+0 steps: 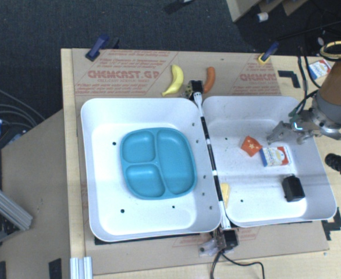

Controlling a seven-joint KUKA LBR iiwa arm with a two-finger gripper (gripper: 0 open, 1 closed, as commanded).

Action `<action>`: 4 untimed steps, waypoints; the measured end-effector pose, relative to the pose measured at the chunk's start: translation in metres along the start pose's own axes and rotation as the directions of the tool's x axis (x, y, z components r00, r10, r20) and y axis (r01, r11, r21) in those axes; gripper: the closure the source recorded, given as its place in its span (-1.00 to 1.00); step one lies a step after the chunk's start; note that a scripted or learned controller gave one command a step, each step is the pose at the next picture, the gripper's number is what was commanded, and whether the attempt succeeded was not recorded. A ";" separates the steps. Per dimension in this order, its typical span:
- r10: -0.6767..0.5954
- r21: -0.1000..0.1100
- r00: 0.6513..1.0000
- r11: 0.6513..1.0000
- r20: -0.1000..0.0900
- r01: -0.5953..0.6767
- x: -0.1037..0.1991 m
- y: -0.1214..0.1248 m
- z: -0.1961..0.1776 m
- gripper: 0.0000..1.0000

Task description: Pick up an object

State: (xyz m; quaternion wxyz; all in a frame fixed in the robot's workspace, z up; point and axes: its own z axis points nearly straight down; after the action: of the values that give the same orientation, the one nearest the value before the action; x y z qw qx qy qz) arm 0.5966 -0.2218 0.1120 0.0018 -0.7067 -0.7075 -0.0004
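Observation:
The right bin (310, 209) holds a small orange-red block (251, 146), a white card-like box with red and blue print (274, 156) and a black block (292, 188). A small yellow piece (224, 193) lies at that bin's left wall. My gripper (282, 132) hangs at the bin's upper right, just above and to the right of the printed box and to the right of the orange-red block. Nothing shows in its grasp.
A blue divided plate (157, 162) lies in the left bin (100, 121). Behind the bins, on the brown board, rest a yellow banana (174, 80) and an orange sausage-shaped toy (209, 79). The arm's grey and orange body (333, 97) crosses the right bin's right edge.

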 end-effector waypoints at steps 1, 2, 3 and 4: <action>-0.001 -0.002 1.000 1.000 0.002 0.001 0.052 0.071 0.027 -1.00; 0.000 0.000 1.000 1.000 0.001 0.000 0.105 0.070 0.027 -1.00; 0.002 0.000 1.000 1.000 0.004 -0.002 0.041 -0.005 0.028 -1.00; 0.001 -0.002 1.000 1.000 0.003 -0.001 0.043 -0.004 0.017 1.00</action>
State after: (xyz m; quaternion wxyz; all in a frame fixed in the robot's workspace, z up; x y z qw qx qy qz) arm 0.5925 -0.1791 0.0949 -0.0001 -0.7072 -0.7070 -0.0002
